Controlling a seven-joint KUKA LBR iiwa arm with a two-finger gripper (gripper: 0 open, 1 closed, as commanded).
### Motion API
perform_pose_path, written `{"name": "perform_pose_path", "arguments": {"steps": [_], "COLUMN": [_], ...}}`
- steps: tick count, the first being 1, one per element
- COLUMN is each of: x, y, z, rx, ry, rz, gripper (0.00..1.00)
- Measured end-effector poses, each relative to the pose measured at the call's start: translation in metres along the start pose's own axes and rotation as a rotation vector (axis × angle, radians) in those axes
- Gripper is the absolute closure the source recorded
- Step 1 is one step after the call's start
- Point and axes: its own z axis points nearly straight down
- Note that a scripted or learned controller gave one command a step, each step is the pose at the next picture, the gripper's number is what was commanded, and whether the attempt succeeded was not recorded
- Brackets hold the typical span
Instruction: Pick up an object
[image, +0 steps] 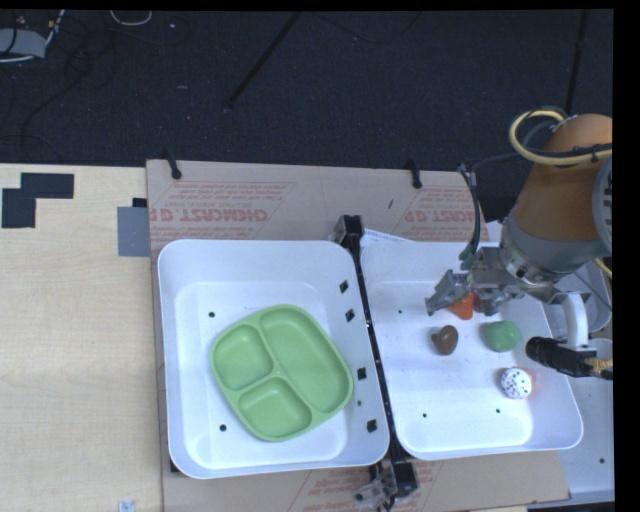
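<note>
The white dotted ball (516, 383) lies nearest, low in the right bin (470, 440). My gripper (452, 297) hangs above an orange object (463, 308); its finger spread I cannot tell. Just beside sit a brown lump (444, 341) and a green object (500, 335). The left bin (190, 270) holds a green divided plate (280, 372).

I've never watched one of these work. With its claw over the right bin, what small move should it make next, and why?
Probably lower straight down. The gripper sits right over a small orange object, partly hidden beneath it, in the right bin. The brown object and green object lie apart, so a short descent seems likeliest to catch something.
</note>
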Motion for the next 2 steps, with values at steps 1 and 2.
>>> {"name": "perform_pose_path", "arguments": {"steps": [1,2], "x": [0.000,0.000], "y": [0.003,0.009], "z": [-0.007,0.055], "rx": [-0.013,-0.006], "ry": [-0.002,0.000], "rz": [-0.002,-0.001], "gripper": [0.00,0.00]}}
